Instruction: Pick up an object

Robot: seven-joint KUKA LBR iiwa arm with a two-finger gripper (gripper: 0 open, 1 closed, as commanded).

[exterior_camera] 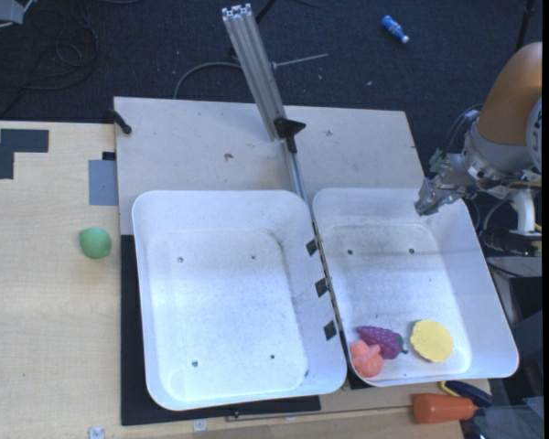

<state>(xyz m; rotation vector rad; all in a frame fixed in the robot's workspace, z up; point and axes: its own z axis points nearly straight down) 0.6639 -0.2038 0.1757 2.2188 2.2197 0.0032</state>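
Gripper at right bin's far rim, yellow disc well apart

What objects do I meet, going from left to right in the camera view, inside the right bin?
Orange toy → purple grape-like toy → yellow round piece, all along the near edge of the right bin.

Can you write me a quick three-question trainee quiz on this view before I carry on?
1. True or false: the tool hangs over the far rim of the right bin.
2. Which lies nearest the divider between the bins? A) yellow disc B) orange piece C) purple piece
3. What sits on the wooden surface left of the left bin?

Key: 1 true; 2 B; 3 a green ball.
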